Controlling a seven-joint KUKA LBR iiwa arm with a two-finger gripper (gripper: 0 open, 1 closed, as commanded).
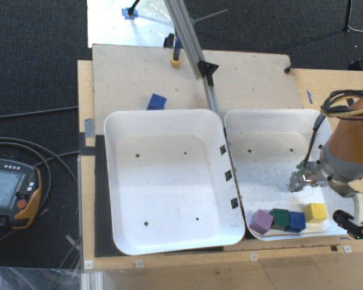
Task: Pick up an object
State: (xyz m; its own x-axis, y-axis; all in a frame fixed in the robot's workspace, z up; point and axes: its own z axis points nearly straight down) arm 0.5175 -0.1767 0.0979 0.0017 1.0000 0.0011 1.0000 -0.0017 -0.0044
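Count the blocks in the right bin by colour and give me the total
Purple block: 1
Green block: 1
Blue block: 1
Yellow block: 1
Total: 4, all along the near edge of the right bin.

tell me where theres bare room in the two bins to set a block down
The left bin has a bare floor from wall to wall. In the right bin, the far half toward the back wall is free. Its near edge is crowded: purple block, green block, blue block and yellow block sit in a row, with the tool just above them.
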